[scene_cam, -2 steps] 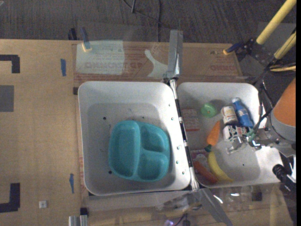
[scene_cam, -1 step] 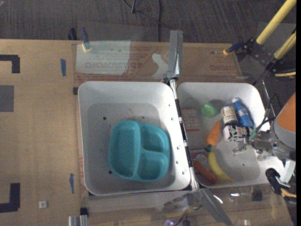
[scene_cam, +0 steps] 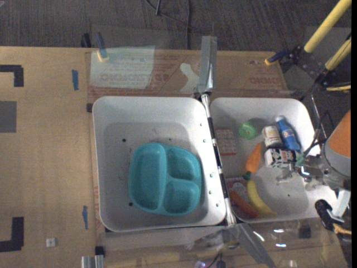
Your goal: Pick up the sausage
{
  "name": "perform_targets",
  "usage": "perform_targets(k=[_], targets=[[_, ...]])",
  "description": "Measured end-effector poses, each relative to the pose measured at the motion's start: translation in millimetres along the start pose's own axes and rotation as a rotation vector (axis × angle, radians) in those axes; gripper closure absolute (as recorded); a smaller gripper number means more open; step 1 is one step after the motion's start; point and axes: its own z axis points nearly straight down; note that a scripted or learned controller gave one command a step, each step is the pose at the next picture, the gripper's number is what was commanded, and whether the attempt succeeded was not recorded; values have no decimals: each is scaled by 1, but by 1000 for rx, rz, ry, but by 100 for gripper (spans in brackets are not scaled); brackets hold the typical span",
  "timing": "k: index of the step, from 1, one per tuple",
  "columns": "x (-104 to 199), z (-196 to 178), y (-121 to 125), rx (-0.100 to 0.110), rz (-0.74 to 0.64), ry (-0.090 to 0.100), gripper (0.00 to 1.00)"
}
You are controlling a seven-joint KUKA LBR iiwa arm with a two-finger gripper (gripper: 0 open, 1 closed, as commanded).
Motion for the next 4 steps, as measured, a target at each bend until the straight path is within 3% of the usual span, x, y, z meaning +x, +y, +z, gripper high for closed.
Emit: perform_targets(k=[1,2,3,4], targets=[[57,-97,65,-2,-75,-8,0],[24,-115,34,0,303,-8,0],[47,9,-5,-9,488,-4,0],[62,-11,-7,-1,513,-8,0]])
